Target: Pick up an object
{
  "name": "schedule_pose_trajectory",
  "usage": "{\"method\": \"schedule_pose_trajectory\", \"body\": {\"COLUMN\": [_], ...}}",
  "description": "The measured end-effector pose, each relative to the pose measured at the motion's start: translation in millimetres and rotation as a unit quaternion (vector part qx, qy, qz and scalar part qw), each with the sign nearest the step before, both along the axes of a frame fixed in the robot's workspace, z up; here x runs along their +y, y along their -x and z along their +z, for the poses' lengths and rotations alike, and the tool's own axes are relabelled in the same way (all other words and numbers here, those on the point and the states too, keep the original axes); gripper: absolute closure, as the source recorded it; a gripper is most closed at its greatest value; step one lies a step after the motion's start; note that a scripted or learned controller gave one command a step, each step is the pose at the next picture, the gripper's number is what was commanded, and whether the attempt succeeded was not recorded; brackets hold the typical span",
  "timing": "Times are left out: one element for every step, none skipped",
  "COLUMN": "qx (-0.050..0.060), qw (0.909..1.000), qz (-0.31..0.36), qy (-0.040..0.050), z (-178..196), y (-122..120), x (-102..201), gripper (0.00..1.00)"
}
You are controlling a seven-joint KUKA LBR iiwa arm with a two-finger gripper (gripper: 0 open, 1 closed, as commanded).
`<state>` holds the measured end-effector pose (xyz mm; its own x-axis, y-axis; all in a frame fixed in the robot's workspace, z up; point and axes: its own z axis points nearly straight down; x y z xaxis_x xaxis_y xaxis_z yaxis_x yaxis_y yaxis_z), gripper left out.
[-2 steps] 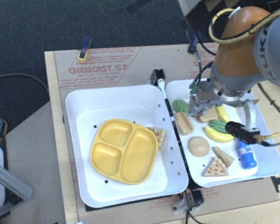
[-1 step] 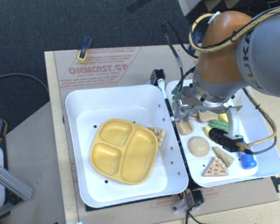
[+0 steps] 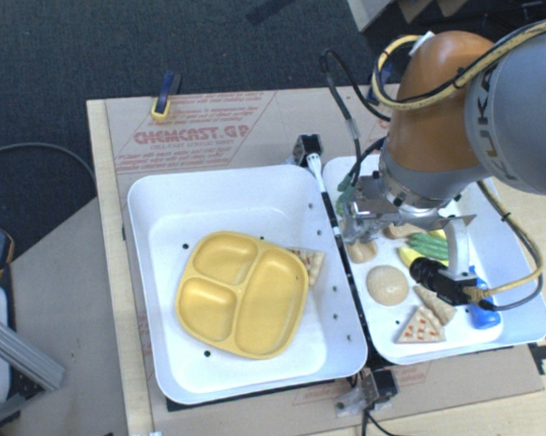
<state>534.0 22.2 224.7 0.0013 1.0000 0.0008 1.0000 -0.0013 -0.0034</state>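
**Arm over the right bin's left side; jaw state unreadable**

You are looking down on the arm (image 3: 432,143), reaching in from the right with its orange band (image 3: 436,73) above the far part of the right bin (image 3: 466,345). The wrist hangs over that bin's left side, close to the rim it shares with the left bin (image 3: 216,207). You cannot tell from this angle whether the jaws are wide or narrow, and you can see nothing between them.

Your candidates for the pick lie mostly in the right bin. A small tan lump (image 3: 360,250) sits just on the near side of the wrist, against the left wall. A round tan piece (image 3: 387,285) lies nearer still, and a triangular slice (image 3: 419,327) lies by the near wall. A green and yellow piece (image 3: 429,245) lies to the right of the lump, partly under the arm.

In the left bin you have a yellow divided plate (image 3: 241,295) lying flat at the middle, with a pale wedge (image 3: 310,259) touching its right edge. Both bins rest on the worktop (image 3: 200,133), which shows red lettering at its far side.
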Motion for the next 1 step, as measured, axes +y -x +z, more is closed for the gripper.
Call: {"method": "schedule_pose_trajectory", "body": {"qx": [0.000], "qw": [1.0000], "qz": [0.000], "qy": [0.0003], "z": [-8.4], "y": [0.4], "x": [-4.9], "gripper": [1.00]}}
